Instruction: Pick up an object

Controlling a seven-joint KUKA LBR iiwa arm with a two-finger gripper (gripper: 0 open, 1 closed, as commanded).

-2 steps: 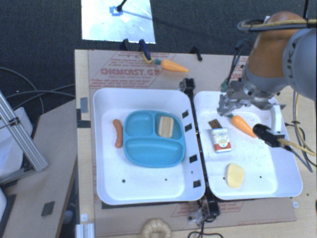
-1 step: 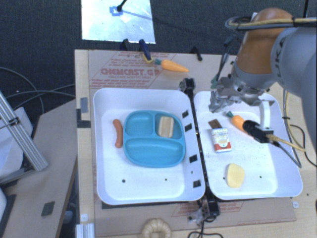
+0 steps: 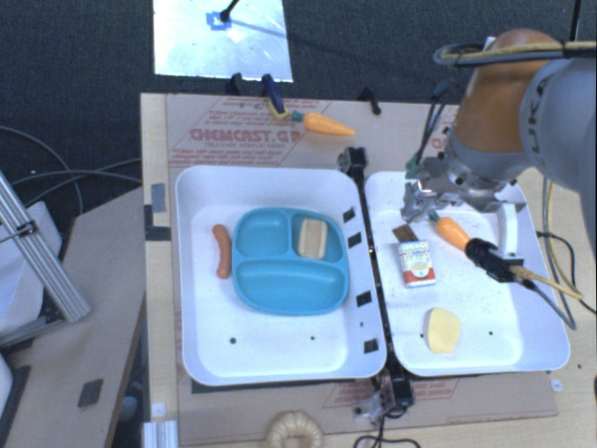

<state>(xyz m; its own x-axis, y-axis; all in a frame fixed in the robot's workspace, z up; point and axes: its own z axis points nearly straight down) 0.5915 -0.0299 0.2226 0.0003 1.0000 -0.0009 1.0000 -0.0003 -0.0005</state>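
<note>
My gripper hangs low over the back of the right bin. Just to its right lies an orange carrot, close to the gripper tip. A small brown piece lies right below the gripper. In front of that sits a small red and white box. A pale yellow piece rests near the bin's front. Nothing shows as held.
The left bin holds a blue divided plate with a tan slice in one compartment, and a sausage beside it. A second carrot lies on the cardboard behind the bins. A black divider separates the bins.
</note>
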